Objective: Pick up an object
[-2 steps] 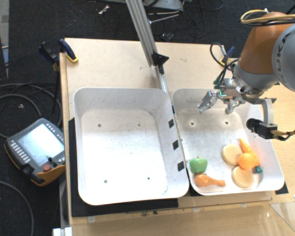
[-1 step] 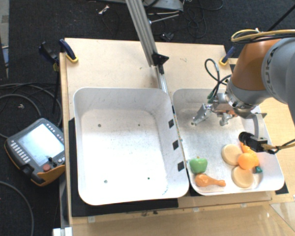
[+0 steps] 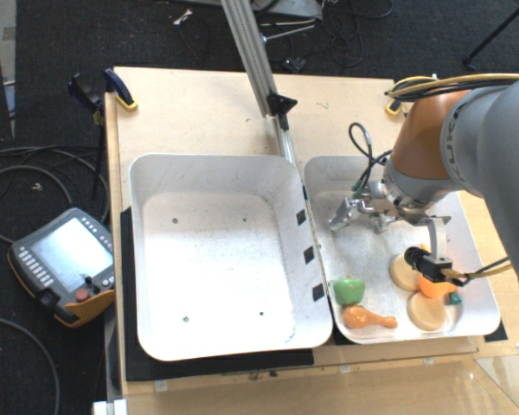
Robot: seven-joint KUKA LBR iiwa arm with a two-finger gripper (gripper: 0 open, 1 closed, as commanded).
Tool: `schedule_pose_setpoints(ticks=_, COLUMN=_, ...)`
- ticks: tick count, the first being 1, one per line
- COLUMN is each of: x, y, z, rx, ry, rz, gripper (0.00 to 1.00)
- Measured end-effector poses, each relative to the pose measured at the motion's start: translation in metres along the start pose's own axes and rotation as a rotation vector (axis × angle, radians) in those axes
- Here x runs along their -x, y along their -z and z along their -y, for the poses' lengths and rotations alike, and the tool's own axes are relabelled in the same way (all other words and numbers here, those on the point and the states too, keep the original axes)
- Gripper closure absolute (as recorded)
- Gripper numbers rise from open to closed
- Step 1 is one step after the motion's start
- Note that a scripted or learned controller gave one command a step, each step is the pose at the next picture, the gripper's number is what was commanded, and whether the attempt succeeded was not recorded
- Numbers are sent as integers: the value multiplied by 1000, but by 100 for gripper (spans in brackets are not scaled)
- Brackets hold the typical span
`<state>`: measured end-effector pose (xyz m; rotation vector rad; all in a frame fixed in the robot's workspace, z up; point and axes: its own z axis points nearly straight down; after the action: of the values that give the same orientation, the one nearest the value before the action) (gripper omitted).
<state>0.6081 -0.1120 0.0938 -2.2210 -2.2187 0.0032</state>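
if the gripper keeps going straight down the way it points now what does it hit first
Most likely the bare floor of the right bin. The gripper hangs over its upper half, with the green toy and orange toy nearer the front edge. Its height is hard to judge.

- I see the arm (image 3: pixel 467 137) reaching in from the right, its grey link crossing the upper right corner.
- The orange band (image 3: pixel 419 137) sits above the wrist, which bends downward.
- The gripper (image 3: pixel 355 216) points left, low, with its metal fingers (image 3: pixel 339 221) spread a little apart and nothing between them.
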Motion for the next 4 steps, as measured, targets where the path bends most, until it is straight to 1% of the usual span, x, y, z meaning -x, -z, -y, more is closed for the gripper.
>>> schedule_pose_setpoints(ticks=1, x=0, y=13, z=-1, rx=5, ry=-1, rz=0, gripper=100)
schedule_pose_setpoints(ticks=2, x=3, y=76, z=1, rx=9, ry=0, rz=1, gripper=100)
schedule_pose_setpoints(ticks=3, x=0, y=120, z=-2, rx=9, ry=4, rz=1, gripper=100)
schedule_pose_setpoints(ticks=4, x=-1, y=154, z=-3, rx=8, ry=4, rz=1, gripper=100)
